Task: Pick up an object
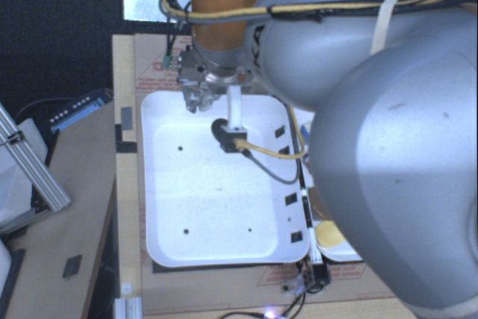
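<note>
The jaws [200,97] hang over the far edge of the left bin [160,183] — whether they are clenched I cannot tell. A yellow object [330,235] lies in the other bin, near the table's front edge — so nothing looks picked yet.

Right bin [340,250] mostly hidden behind the arm [373,123]; yellow object [328,235] half-covered.

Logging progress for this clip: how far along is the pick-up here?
Done: the arm has reached over the left bin, and the pincer is low at its far edge. In hand: nothing visible between the fingers. Left: the whole grasp and lift. The one object I can see is a yellow thing in the right bin, mostly hidden by the arm.
</note>
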Controlling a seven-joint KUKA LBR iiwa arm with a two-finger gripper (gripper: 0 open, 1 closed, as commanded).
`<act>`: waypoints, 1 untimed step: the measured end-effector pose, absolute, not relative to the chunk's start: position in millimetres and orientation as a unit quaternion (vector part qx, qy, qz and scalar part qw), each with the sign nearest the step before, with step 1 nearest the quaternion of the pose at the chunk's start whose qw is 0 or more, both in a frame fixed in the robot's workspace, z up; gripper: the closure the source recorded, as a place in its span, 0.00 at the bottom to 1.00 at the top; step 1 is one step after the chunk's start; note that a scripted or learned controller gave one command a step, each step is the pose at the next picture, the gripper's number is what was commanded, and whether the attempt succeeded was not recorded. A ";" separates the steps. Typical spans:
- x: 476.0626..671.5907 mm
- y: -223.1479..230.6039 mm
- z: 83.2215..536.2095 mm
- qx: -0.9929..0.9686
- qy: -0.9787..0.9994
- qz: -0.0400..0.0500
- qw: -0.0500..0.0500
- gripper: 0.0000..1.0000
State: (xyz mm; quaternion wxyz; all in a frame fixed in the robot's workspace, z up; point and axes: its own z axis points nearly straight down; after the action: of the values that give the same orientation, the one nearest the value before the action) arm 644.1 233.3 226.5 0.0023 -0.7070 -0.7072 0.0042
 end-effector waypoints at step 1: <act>670.1 234.7 293.9 -0.705 -0.709 -0.004 -0.002 1.00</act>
State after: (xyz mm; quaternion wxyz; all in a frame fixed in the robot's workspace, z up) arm 670.1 234.7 293.9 -0.0018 -0.7055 -0.7087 -0.0038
